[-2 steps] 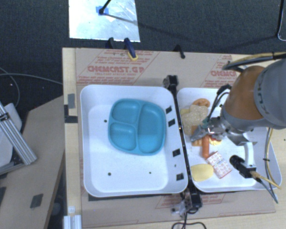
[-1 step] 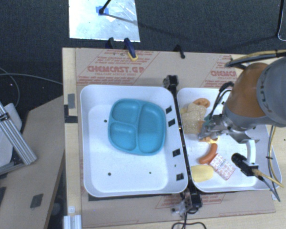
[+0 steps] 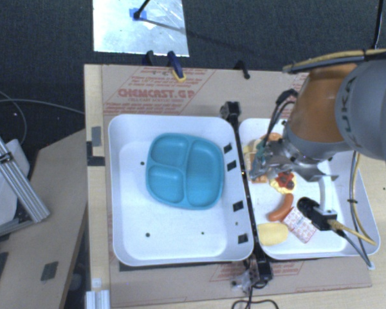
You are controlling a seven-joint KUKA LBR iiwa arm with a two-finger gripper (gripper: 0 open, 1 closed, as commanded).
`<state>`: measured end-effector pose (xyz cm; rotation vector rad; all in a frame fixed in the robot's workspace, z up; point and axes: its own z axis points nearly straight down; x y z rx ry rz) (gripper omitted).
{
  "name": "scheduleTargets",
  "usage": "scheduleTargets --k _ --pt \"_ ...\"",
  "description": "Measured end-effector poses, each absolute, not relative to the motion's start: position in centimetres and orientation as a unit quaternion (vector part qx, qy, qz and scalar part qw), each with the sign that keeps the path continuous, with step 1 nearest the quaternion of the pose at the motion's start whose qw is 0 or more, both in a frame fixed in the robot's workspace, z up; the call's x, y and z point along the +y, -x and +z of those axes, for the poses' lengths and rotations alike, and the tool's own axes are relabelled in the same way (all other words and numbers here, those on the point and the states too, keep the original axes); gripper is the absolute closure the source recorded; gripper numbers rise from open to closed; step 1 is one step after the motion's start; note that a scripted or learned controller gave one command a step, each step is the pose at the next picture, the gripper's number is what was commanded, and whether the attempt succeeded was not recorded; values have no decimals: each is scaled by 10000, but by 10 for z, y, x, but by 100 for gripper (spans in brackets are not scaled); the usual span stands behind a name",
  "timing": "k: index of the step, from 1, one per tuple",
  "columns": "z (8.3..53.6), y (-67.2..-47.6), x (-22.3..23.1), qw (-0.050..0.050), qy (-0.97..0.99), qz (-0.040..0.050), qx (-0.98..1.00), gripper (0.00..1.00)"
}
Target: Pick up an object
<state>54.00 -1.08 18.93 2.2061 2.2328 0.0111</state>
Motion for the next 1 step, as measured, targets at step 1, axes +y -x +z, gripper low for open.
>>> scheduleTargets --k 1 --pt "215 -514 41 0 -7037 16 7105 100"
